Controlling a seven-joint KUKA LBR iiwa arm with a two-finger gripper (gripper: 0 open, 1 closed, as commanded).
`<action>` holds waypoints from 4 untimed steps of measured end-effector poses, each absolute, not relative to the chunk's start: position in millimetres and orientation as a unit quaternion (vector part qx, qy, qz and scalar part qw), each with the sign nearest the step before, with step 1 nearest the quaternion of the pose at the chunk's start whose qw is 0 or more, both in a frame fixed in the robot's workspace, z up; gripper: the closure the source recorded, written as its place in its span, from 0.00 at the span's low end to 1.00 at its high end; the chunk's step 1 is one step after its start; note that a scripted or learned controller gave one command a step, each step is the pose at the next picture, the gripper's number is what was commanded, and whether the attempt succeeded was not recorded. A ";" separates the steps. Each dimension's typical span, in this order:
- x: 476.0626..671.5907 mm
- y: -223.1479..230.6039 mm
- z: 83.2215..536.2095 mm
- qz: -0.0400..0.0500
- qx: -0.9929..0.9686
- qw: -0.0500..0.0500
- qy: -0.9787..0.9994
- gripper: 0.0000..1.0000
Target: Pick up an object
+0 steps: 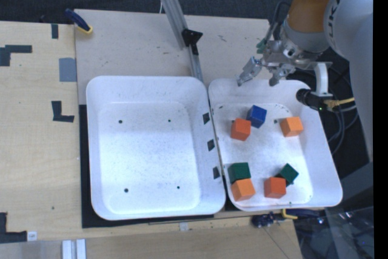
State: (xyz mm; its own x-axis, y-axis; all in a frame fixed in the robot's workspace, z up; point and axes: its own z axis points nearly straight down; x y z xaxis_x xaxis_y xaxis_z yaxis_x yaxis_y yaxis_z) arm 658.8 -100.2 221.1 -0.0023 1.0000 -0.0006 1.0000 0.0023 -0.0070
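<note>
**Tool spread above the far edge of the right bin, nothing between its fingers**

Much of the arm (339, 3) is cut off at the top and right of the view, so just the orange band and the grey wrist section can be made out. A small dark-and-yellow item (273, 218) below the right bin's near rim is too small to identify, and a blue-and-yellow object (79, 20) at the table's far left corner is likewise hard to name.

The tool (262, 74) hangs over the far rim of the right bin (321, 191), its two fingers parted and grasping nothing.

The right bin holds seven blocks. A blue block (257, 115) sits just beside an orange block (240, 129) near the middle; another orange block (291, 126) lies apart toward the right wall. Along the near side, a dark green block (239, 171) touches an orange block (244, 189) in front of it, and a second dark green block (288, 173) sits against a reddish-orange block (275, 187).

The left bin (97, 148) shows a speckled white floor with a few dark dots. A slanted metal pole (173, 6) crosses the table (36, 161) above the bins.
</note>
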 end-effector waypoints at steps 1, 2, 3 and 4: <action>650.0 -101.2 158.9 0.003 -0.707 0.003 -0.708 0.00; 647.2 -95.8 117.1 -0.002 -0.706 -0.006 -0.708 0.00; 648.0 -94.7 129.5 -0.003 -0.706 -0.005 -0.708 1.00; 644.3 -89.5 174.0 -0.001 -0.707 -0.001 -0.708 1.00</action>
State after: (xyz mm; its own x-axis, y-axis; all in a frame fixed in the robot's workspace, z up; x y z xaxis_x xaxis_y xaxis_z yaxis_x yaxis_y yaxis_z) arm 644.3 -89.5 174.0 -0.0017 1.0000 0.0003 1.0000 0.0017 0.0025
